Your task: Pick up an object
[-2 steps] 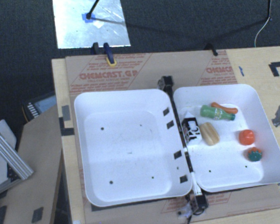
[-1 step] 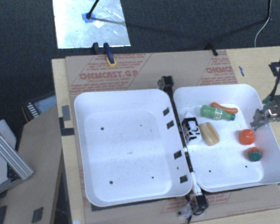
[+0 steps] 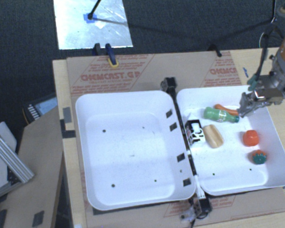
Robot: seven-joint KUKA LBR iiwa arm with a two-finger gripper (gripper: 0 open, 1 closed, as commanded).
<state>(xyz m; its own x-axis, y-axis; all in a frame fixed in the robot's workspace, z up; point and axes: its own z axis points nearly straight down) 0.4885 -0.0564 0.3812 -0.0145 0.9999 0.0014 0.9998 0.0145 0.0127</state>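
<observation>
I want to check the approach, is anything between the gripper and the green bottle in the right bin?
Nothing visible. The gripper hangs right beside the green plastic bottle and the orange carrot-shaped piece lying against it, in the right white bin.

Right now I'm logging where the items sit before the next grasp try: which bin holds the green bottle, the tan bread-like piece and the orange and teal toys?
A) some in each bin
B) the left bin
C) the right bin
C: the green bottle, the tan piece, the orange toy and the teal toy all lie in the right bin, next to the gripper.
</observation>
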